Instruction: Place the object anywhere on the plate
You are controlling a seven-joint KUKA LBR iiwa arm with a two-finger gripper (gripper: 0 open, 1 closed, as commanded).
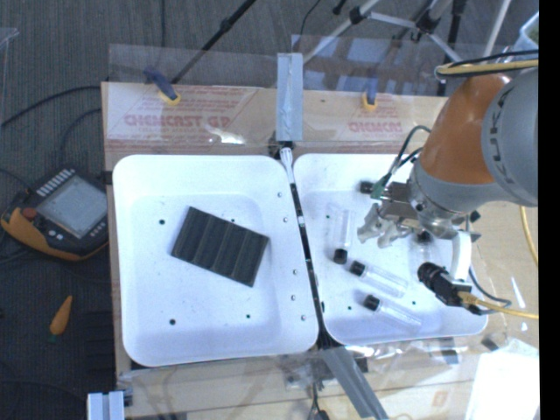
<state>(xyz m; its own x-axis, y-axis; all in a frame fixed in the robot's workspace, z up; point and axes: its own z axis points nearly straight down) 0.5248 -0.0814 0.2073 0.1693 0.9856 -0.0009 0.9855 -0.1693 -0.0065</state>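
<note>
The plate (220, 246) is a dark ribbed rectangle lying slantwise in the left bin (140, 191). Several clear tubes with black caps lie in the right bin (337, 178): one stands lengthwise (339, 227) near the divider, another (382, 277) lies mid-bin, a third (395, 312) lies near the front. My gripper (378, 234) hangs over the right bin, just right of the lengthwise tube and above the mid-bin one. Its fingers stand open with nothing between them.
A small black cap (366, 186) lies at the back of the right bin. The raised divider (302, 234) runs between the bins. The arm's grey and orange body (477, 147) covers the right bin's far right side. A handheld pendant (61, 213) lies left of the bench.
</note>
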